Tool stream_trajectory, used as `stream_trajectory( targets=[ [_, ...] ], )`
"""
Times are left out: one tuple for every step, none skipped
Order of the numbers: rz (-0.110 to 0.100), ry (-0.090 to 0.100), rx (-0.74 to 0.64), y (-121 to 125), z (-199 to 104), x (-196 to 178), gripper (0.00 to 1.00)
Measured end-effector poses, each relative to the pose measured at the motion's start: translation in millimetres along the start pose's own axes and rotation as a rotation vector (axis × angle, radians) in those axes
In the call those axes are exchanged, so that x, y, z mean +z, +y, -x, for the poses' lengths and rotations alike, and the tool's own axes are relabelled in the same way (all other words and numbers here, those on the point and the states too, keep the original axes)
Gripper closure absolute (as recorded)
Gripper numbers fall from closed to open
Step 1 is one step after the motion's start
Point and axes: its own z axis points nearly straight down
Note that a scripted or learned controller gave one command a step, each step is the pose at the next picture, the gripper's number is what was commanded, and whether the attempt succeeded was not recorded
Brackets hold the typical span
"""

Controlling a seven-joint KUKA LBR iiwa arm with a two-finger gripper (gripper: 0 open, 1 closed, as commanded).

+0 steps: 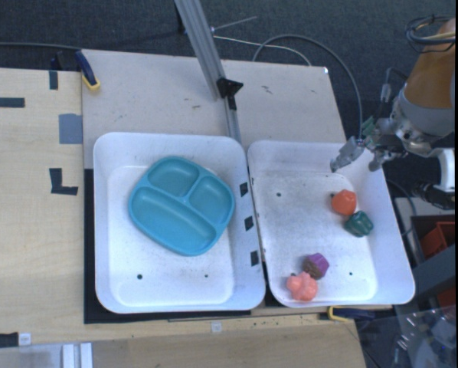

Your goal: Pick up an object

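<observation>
Pink toy (pixel 301 286) and purple toy (pixel 316 265) sit at the right bin's (pixel 290 167) front edge, orange (pixel 344 202) and green (pixel 358 224) pieces farther back. Nothing is lifted yet: the tool (pixel 359 153) hovers over the bin's far corner, fingers apparently spread, gripping nothing.

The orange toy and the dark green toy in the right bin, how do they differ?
The orange toy is bright orange; the green toy is dark green. The orange toy lies nearer the gripper, while the green toy sits closer to the right bin's right wall. They touch, look about the same size, and are both small and rounded.
</observation>
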Motion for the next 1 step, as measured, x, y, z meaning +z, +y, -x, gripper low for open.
stream_trajectory(
  targets=[
    [0.0, 0.0, 0.0, -0.1, 0.1, 0.0, 0.0]
  ],
)
